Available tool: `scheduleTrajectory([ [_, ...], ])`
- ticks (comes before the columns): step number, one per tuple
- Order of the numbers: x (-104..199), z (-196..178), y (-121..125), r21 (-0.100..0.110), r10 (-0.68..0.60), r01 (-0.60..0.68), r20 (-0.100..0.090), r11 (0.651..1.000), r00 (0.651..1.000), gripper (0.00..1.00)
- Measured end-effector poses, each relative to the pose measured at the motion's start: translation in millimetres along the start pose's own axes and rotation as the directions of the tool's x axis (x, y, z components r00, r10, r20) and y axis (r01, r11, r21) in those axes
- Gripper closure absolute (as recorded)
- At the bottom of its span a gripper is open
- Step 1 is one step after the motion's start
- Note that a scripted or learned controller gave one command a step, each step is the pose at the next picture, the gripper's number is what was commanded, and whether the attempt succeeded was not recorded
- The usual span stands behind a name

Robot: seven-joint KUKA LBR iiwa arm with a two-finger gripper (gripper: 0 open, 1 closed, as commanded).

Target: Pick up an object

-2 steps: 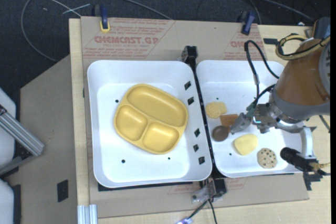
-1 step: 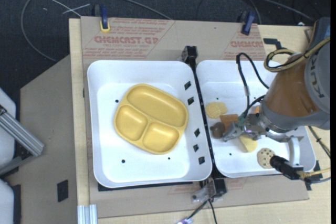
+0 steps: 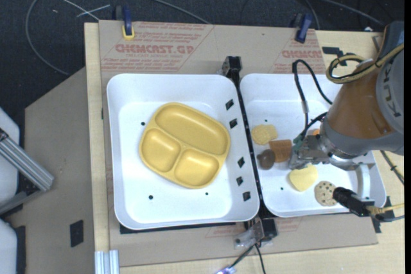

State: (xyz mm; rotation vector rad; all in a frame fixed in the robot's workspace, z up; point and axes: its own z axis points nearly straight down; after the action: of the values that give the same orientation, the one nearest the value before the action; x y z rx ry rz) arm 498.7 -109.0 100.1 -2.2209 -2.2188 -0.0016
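gripper [image 3: 302, 152] – finger state unclear | low in right bin [image 3: 282, 202] – beside brown block [image 3: 280, 149]

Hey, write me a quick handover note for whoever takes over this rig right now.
Pincer: low in the right bin, amid the food pieces; grip state unclear.
Things: brown block and dark round piece beside it, pale round cracker above, yellow wedge and speckled cookie below. Yellow divided plate sits in the left bin.
Done: nothing visibly lifted.
Left: grasp one piece and raise it.
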Motion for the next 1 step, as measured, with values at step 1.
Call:
scheduleTrajectory([
  [1, 2.9, -50.5, -8.4, -0.005, -0.002, 0.002, 0.003, 1.000, 1.000, 1.00],
])
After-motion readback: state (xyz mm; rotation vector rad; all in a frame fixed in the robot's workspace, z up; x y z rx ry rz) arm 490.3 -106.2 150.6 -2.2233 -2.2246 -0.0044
